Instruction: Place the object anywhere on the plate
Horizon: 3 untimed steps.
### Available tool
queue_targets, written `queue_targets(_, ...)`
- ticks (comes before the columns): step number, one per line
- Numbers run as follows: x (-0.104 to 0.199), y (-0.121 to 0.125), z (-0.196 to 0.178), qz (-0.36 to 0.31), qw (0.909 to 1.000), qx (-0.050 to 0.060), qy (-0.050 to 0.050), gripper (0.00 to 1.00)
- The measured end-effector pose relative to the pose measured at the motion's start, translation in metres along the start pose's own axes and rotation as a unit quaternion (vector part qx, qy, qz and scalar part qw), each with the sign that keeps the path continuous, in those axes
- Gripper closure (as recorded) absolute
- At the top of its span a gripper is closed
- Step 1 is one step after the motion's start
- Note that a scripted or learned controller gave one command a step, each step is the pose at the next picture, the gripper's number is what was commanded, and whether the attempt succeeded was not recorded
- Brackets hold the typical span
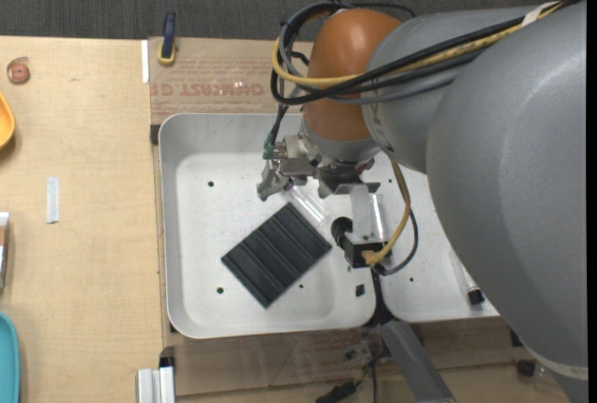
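From above, the arm (485, 140) comes in from the right and covers most of the right bin (438, 298). Its orange band (340, 70) sits over the back edge of the left bin (177, 233), wrapped by black and yellow cables (373, 70). The gripper (280, 173) hangs below the band, over the middle of the left bin; whether it is open or closed cannot be told, since the wrist hides that part, and nothing can be seen held there. The plate (277, 255) (a dark, ribbed rectangle) lies flat on the floor of the left bin, turned at a slant, just in front of the gripper. The object to be placed cannot be picked out. The tabletop (84, 280) stretches to the left, with a blue clamp (169, 35) at the bin's far corner.
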<state>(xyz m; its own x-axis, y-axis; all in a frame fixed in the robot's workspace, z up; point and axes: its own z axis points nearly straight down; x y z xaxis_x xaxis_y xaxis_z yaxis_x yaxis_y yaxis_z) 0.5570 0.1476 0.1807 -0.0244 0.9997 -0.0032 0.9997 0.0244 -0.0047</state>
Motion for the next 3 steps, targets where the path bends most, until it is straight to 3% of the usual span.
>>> queue_targets(1, -0.002, 0.0, -0.008, 0.0, 1.0, 0.001, -0.001, 1.0)
queue_targets(2, -0.061, -0.079, -0.079, -0.176, 0.9843, -0.001, 0.001, 1.0)
queue_targets(3, -0.053, -0.081, -0.143, -0.2, 0.9797, -0.002, 0.0, 1.0)
